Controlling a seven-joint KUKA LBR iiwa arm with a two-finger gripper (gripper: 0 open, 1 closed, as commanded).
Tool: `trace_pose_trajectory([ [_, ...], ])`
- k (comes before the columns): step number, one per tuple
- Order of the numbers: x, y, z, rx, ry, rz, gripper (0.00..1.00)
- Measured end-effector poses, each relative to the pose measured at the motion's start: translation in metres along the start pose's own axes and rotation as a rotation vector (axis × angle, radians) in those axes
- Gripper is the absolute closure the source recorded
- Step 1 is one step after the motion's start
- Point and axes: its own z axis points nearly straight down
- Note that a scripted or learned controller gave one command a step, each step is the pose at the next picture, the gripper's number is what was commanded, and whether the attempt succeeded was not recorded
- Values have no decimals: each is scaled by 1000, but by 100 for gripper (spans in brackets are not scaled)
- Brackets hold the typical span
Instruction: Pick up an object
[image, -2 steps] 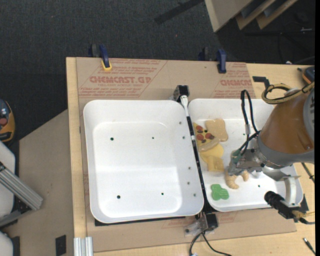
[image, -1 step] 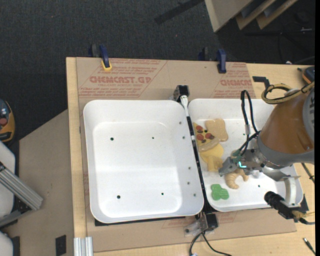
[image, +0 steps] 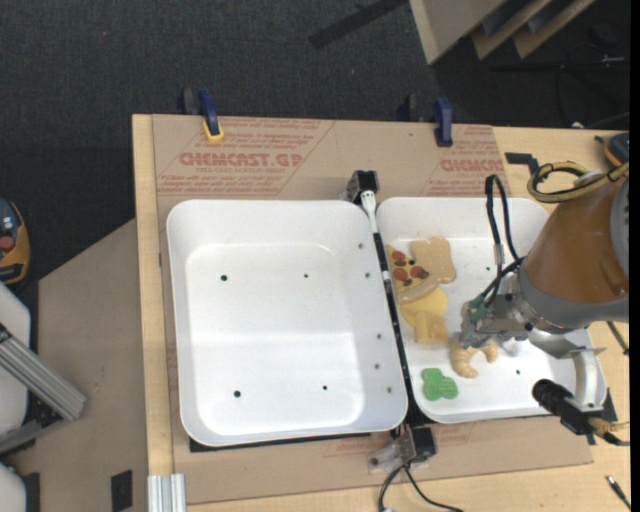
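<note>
Two shallow white bins with rounded corners and smooth, glossy plastic walls are sitting side by side on a brown, paper-covered surface (image: 300, 150) printed with reddish lettering. Two clamps with blue handles, a yellow-tipped left clamp (image: 209, 115) and a right clamp (image: 441, 120), are gripping its far edge. The left bin (image: 200, 300) is showing a few small dark dots across its floor.

In the right bin (image: 440, 408), four small toys are lying near the dividing rim. A flat tan piece (image: 433, 259) with lobed edges is lying farthest back, overlapping a disc (image: 405, 268) with red spots. Nearer, a soft-looking yellow figure (image: 427, 312) is resting just below them. A pale beige, knobbly toy (image: 465, 362) is lying right of the yellow one, and a rounded green toy (image: 439, 385) is sitting nearest the front wall.

The arm, with its broad orange-brown band and grey wrist, is reaching in from the right. The tool (image: 487, 332) is hanging low over the right bin, just above the beige toy and beside the yellow figure. Whether it is spread or pressed together cannot be told, and nothing is visibly pinched. Black cables are looping over the far right corner.
</note>
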Motion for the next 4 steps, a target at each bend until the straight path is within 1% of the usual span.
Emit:
trace_pose_trajectory([
  [1,0,0,1,1,0,0,0],
  [2,0,0,-10,-2,-1,0,100],
  [3,10,80,28,-1,0,-6,100],
  [4,8,44,54,8,3,-1,100],
])
